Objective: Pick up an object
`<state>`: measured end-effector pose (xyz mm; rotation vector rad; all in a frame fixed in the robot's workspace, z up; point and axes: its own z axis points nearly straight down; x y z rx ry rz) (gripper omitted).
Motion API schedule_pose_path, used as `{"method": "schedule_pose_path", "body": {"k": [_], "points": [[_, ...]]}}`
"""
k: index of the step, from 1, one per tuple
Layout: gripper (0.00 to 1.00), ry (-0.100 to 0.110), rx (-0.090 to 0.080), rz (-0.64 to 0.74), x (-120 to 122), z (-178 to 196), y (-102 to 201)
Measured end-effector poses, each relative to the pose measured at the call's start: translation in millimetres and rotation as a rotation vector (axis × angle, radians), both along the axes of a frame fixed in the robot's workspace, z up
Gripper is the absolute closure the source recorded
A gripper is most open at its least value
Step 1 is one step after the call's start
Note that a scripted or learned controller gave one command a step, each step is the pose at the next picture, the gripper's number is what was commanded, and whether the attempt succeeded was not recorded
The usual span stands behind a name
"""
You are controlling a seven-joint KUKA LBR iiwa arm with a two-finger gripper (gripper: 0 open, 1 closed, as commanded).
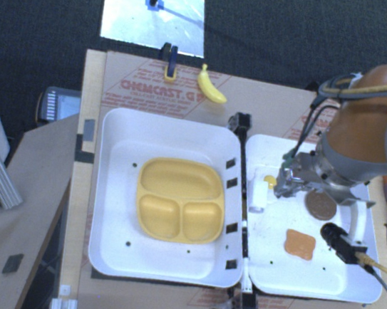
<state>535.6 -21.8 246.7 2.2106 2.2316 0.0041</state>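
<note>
Fig.: my gripper [284, 183] low in right bin [347, 285], beside small yellow piece [270, 179]; grip state: I cannot tell. Risk: descent off-ctr nudges piece, grasp misses; orange slab [300, 244] nearby.

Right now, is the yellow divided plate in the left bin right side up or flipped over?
Right side up. The yellow divided plate lies flat in the left bin, its three compartments facing up with raised dividers visible.

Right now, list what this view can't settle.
- Gripper: finger state hidden under the arm's own wrist.
- Yellow item beside it: too small, partly covered, not identifiable.
- Brown disc: top edge hidden by the arm.
- Right bin: upper part blocked by the arm.
</note>
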Motion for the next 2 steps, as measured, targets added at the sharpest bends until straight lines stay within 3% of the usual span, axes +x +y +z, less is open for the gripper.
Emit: {"method": "schedule_pose_path", "body": {"k": [2], "points": [[1.0,0.001,0.0,-0.001,-13,-8,94]]}}
